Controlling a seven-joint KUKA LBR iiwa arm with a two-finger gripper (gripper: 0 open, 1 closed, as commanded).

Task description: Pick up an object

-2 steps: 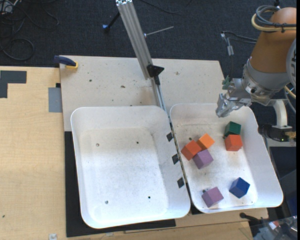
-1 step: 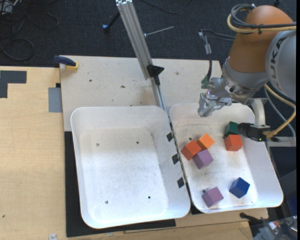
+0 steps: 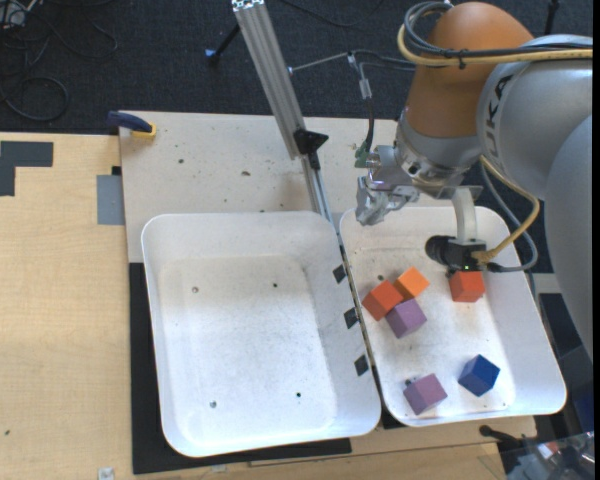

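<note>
The arm (image 3: 540, 118) is built of smooth, rounded grey segments with a matte sheen. Above the wrist sits a bulbous orange band (image 3: 460, 63), glossy on top. Dark lettering shows on the grey shell just beside the orange, partly cut off. A bundle of yellowish and black cables (image 3: 450, 48) loops around the orange part and trails down the grey link. Below it a metallic silver gripper (image 3: 380, 206) has angular, machined parts.

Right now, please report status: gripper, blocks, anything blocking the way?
Gripper above right bin's far left corner, holding nothing visible. Six blocks lie loose in that bin. Nothing in the way.
</note>
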